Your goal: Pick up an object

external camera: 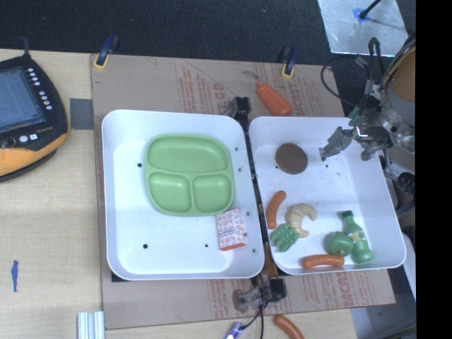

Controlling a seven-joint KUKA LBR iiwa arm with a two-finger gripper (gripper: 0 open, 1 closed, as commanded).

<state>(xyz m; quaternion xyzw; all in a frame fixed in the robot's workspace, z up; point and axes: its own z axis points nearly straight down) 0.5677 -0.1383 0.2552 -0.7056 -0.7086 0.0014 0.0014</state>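
1. Camera view, looking down at a slant on two white bins set side by side on a cardboard-covered bench.
2. At the upper right of the right bin [381, 189]: the gripper [351, 147], reaching in from the right, fingers spread apart with nothing between them, hovering over bare bin floor.
3. Just to its left, near but apart from the fingers: a flat brown disc [290, 158], the closest candidate for picking.
4. Lower in the same bin, clustered: an orange sausage [275, 208], a toy croissant [302, 217] touching a green leafy toy [282, 236], a green bottle-shaped toy [351, 237], and a second sausage [323, 262] by the front wall.
5. In the left bin [113, 189], well apart from the gripper: a green divided plate [189, 173] and a small red-and-white packet [230, 229].
6. Likely risks, as judgement:
   - Descending straight down from here, closing on empty floor, with the disc left beside the fingers.
   - Aiming at the disc, sliding over it or pushing it away, given so low and flat a shape.
   - Going for the cluster, nudging the croissant and green toy together or catching two at once.
   - Working near the right wall, clipping the rim.
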